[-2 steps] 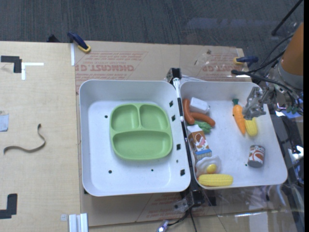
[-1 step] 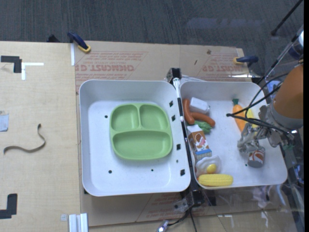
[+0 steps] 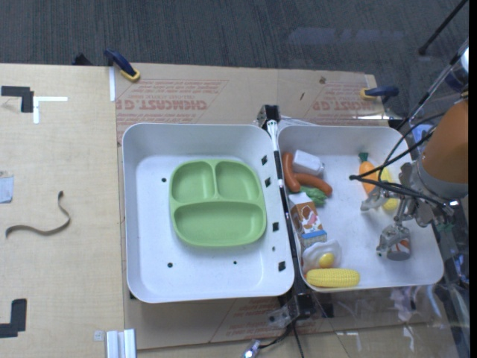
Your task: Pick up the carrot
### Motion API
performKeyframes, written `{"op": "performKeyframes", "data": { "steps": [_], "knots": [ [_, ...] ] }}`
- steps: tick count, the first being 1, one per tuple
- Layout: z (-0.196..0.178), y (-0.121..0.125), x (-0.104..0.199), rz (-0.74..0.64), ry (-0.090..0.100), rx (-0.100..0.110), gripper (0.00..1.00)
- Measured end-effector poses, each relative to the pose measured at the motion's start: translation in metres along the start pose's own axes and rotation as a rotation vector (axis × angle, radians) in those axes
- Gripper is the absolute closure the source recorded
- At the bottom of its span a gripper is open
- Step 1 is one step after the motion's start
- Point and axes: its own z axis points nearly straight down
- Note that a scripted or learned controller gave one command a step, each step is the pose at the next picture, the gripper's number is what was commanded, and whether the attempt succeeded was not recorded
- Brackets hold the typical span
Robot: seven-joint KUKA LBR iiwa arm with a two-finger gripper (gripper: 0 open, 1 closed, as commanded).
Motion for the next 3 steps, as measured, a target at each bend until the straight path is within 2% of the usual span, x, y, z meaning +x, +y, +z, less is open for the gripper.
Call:
{"op": "performKeyframes", "data": {
  "steps": [1, 2, 3],
  "knots": [
    [0.001, -0.016, -0.071, 0.286, 0.009, -0.006, 0.0],
    [-0.011, -0.017, -0.075, 0.283, -0.006, -0.001, 1.0],
    [-0.101, 0.033, -0.115, 0.488, -0.004, 0.001, 1.0]
  ]
}}
